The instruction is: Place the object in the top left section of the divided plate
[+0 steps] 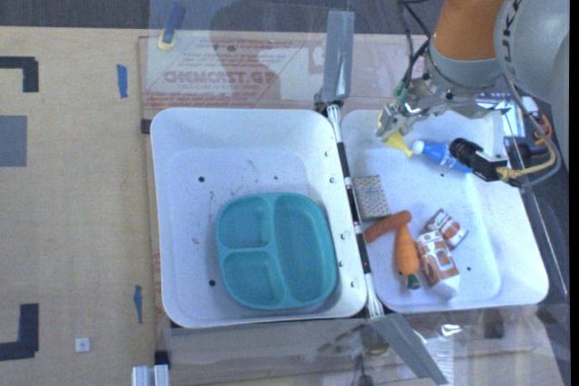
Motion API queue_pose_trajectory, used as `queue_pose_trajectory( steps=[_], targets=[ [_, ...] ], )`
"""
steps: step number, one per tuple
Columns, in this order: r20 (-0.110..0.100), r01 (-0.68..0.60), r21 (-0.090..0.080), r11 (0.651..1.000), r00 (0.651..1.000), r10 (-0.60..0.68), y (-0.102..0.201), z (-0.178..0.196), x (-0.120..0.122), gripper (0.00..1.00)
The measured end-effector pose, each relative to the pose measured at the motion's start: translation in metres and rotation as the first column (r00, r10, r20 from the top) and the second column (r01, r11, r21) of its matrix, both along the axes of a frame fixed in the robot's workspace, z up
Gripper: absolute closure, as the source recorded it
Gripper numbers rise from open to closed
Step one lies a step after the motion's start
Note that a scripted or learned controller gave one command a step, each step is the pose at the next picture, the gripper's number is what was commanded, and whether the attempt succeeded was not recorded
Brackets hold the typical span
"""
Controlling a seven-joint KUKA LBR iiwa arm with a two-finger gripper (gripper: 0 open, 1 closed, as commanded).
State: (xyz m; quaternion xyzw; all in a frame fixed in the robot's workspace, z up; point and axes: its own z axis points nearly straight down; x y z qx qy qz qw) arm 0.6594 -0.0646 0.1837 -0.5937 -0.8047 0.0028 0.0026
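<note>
A teal divided plate (271,250) lies in the left bin (181,149), with two small sections on its left and one long section on its right. All its sections look bare. My gripper (395,117) hangs over the upper left part of the right bin (516,267). Just beneath and to its right lies a blue and white tube with a yellow cap (432,151). Whether anything sits between the gripper's tips is not visible.
The right bin also holds a carrot (406,256), a sausage (387,225), a small patterned sponge (369,194) and an orange and white carton (441,256). A clear acrylic sheet (244,59) stands behind the left bin.
</note>
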Motion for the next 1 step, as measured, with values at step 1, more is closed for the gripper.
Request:
queue_pose_trajectory(
  steps=[1],
  targets=[
    [0.007,-0.122,0.002,0.992,0.992,0.122,0.0106,0.0164,-0.0598,1.00]
  ],
)
